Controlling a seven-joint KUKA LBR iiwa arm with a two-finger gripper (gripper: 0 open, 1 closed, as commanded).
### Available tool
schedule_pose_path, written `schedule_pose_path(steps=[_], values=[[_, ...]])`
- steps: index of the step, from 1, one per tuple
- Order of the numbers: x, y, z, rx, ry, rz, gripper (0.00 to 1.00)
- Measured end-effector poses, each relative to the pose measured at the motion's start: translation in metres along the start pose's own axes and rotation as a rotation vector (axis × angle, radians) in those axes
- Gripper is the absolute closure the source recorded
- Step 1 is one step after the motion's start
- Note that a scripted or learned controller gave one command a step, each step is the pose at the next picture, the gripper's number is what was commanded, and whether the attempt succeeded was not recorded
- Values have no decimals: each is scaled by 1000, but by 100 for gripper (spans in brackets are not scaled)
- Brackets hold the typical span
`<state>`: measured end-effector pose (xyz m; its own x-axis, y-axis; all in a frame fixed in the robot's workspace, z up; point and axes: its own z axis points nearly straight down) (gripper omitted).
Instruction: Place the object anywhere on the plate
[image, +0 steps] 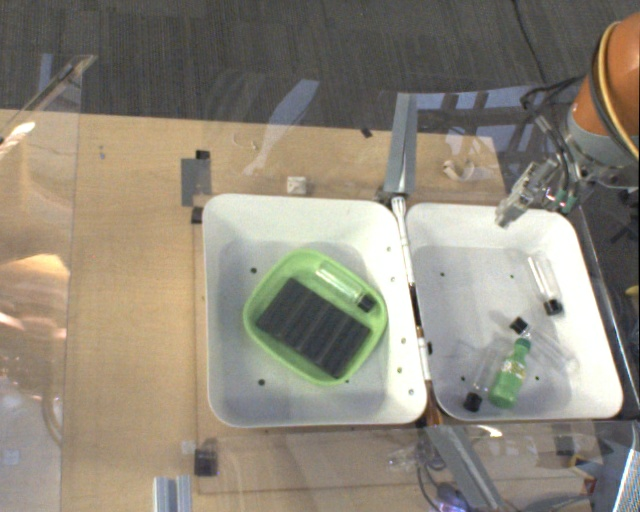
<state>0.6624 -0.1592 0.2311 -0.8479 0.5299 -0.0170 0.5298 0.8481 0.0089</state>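
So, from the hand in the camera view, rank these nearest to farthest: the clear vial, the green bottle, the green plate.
1. Clear vial, right bin's right side, just below the hand.
2. Green bottle, lower part of the right bin.
3. Green plate, in the left bin, farthest.

Green plate (272, 300), square, rounded corners, tilted diamond-wise, mid left bin; dark ribbed pad (308, 323) and clear tube (344, 281) with black cap lying inside.
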Motion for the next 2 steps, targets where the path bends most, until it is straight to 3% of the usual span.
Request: schedule_pose_path(steps=[1, 2], values=[[41, 42, 44, 3, 9, -99, 100], [76, 103, 22, 0, 7, -364, 100]])
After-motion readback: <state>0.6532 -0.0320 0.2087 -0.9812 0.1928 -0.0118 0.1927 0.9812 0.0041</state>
